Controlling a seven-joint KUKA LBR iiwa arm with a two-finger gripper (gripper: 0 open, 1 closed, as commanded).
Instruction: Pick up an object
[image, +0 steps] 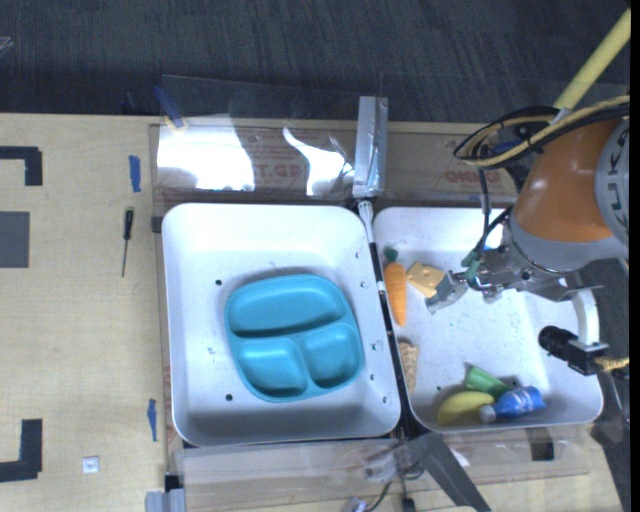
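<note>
1. The arm (575, 190) comes in from the upper right of the frame, and its gripper (455, 285) sits low over the upper middle of the right bin (560, 340).
2. At the fingertips there is a pale yellow wedge (425, 278), cheese-like. It lies against the gripper's tip, but from here I cannot tell whether the fingers are spread or pressed together, or whether the wedge is truly between them.
3. Just left of the wedge lies an orange carrot (396, 290), close to the wall where the two bins meet.
4. To do this step well, I'd judge the fingers should straddle the wedge squarely and close on its flat faces. A grab at a corner could let it squirt out toward the carrot.
5. Room is tight on the left: carrot and bin wall leave little space for a finger. There is bare floor to the right and below the wedge, toward the centre of the bin.
6. At the lower edge of the right bin sit a banana (463, 405), a green item (485, 380) and a small blue bottle (520, 402), well apart from the gripper.
7. The left bin (190, 300) holds a blue divided tray (293, 335), no hindrance here.
8. A straight lift upward looks the safest exit.
</note>
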